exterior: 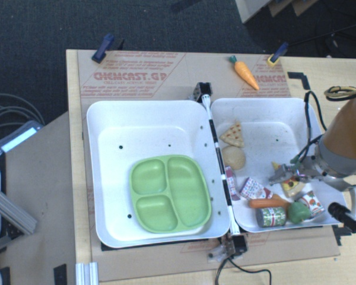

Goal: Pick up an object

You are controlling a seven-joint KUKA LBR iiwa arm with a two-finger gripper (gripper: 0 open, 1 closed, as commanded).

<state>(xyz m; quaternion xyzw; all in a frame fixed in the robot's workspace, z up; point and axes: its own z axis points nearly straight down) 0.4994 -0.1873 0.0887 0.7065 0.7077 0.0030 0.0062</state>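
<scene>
My gripper [283,173] hangs low in the right bin [267,114], just above a yellow wedge-shaped piece [292,187]. Around it lie a red-and-white packet [253,189], an orange sausage-like stick [269,203], a small can [272,217] on its side, a green ball [298,212] and a red-and-white carton [314,204]. Farther left in the same bin are a waffle-patterned wedge [232,134] and a beige round roll [234,157]. Nothing is visibly lifted off the bin floor.
The left bin [107,129] holds a green divided plate [168,193]. A toy carrot [245,73] lies on the cardboard behind the right bin. Blue clamps [102,48] sit at the board's back edge. The grey arm [344,141] covers the right bin's right side.
</scene>
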